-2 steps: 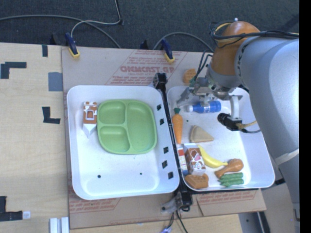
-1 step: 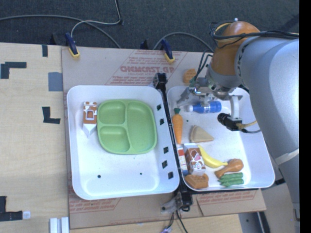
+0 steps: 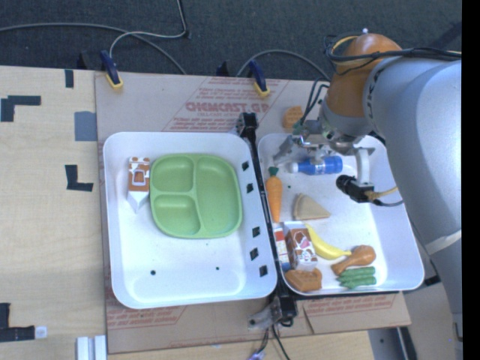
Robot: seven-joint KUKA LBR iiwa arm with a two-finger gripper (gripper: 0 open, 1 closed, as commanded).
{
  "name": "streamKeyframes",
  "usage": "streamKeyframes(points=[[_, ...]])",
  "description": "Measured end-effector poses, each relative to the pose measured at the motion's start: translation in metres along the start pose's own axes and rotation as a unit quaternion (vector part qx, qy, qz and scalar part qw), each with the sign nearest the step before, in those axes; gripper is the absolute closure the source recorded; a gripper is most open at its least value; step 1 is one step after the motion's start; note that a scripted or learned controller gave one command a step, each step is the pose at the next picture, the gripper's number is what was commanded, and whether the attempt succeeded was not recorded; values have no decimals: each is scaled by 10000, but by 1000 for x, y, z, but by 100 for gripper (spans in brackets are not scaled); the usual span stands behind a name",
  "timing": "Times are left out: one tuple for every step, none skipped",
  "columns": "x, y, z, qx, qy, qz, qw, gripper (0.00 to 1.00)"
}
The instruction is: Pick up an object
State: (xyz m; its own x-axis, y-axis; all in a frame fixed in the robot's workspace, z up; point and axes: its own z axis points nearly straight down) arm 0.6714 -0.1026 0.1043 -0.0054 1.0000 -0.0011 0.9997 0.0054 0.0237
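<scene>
My gripper (image 3: pixel 298 145) hangs low over the far end of the right bin (image 3: pixel 397 235), just left of and above a blue bottle (image 3: pixel 320 166) lying on its side. The bottle's white cap end points toward the gripper; I cannot tell whether they touch. Nearer the front lie an orange carrot (image 3: pixel 274 196), a tan bread wedge (image 3: pixel 309 208), a yellow banana (image 3: pixel 327 245), a small red and white carton (image 3: pixel 300 247), a brown drumstick (image 3: pixel 357 258), green pea pods (image 3: pixel 356 277) and a brown pastry (image 3: pixel 304 279).
The left bin (image 3: pixel 184 276) holds a green divided plate (image 3: pixel 196 195) and a small brown and white carton (image 3: pixel 138 180) at its left side. An orange bun-like item (image 3: pixel 292 116) sits on the cardboard behind the right bin. The grey arm (image 3: pixel 420 126) covers the right side.
</scene>
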Motion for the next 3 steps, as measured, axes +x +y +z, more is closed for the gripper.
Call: streamKeyframes(points=[[-10,3,1,-23,-10,-6,10000,0],[-19,5,2,-42,-25,-4,10000,0],[-19,-2,-42,116,3,20,9999,0]])
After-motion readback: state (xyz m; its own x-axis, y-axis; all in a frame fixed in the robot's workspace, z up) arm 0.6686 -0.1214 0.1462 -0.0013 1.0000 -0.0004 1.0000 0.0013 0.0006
